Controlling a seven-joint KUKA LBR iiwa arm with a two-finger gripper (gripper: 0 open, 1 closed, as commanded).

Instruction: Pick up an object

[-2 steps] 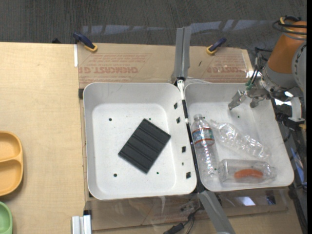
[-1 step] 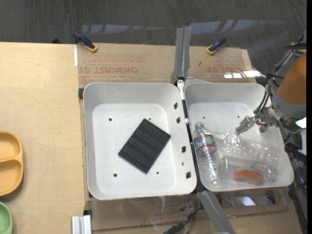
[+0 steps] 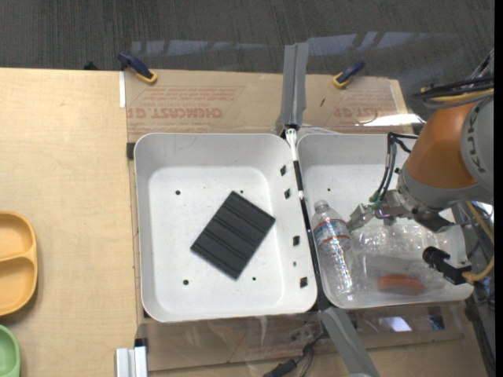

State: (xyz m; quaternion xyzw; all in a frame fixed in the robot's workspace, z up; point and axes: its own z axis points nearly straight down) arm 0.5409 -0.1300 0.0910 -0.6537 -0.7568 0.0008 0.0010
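A clear plastic water bottle lies in the right bin, along its left wall. To its right sits a crumpled clear plastic bag, with a reddish-orange object near the bin's front wall. A black ribbed rectangular pad lies at a slant in the left bin. The arm's orange band hangs over the right bin's right side. My gripper is low over the clear bag, just right of the bottle's cap end.
A yellow divided tray and a green item rest on the wooden bench at far left. Cardboard held by two clamps lies behind the bins. Cables and a black fitting trail from the arm at right.
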